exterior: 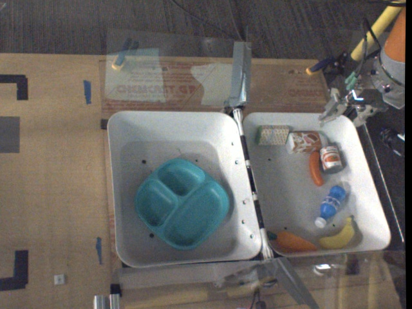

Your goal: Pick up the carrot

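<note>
A wooden bench (pixel 58 172) holds two white bins.
The carrot (pixel 296 241) lies in the right bin's near corner; the claw (pixel 344 105) waits far off, its grip unclear.

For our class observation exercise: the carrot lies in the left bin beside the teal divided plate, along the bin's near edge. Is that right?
Not quite. The camera view shows the carrot in the right bin, along its near edge beside the banana. The teal divided plate sits alone in the left bin.
</note>
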You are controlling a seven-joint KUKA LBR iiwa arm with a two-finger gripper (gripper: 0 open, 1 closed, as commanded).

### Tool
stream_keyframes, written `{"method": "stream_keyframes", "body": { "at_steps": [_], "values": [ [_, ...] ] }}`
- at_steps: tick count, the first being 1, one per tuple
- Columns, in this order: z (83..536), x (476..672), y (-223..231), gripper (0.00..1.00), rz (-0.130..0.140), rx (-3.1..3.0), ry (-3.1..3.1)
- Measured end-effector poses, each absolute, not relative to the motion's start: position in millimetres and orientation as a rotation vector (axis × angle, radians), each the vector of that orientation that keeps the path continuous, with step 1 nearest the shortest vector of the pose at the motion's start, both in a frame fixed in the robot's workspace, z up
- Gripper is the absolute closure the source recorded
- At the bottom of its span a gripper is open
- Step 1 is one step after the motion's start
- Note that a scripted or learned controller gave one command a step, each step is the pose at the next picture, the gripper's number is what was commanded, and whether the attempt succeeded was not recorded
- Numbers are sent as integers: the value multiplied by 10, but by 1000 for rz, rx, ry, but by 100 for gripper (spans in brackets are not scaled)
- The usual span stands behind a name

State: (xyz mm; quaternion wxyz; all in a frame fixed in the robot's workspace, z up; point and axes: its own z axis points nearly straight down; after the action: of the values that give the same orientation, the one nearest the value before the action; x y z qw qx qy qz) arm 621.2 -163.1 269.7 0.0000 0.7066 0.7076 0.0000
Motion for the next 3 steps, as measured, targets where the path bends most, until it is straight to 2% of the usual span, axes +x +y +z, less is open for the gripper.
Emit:
{"method": "stream_keyframes", "body": {
  "at_steps": [1,2,3],
  "values": [
    [2295,5532,-1767,0,0,1816,2564],
    [1825,5661,-1564,0,2,1352,2835],
    [3168,5724,-1214,0,3,1519,2741]
  ]
}}
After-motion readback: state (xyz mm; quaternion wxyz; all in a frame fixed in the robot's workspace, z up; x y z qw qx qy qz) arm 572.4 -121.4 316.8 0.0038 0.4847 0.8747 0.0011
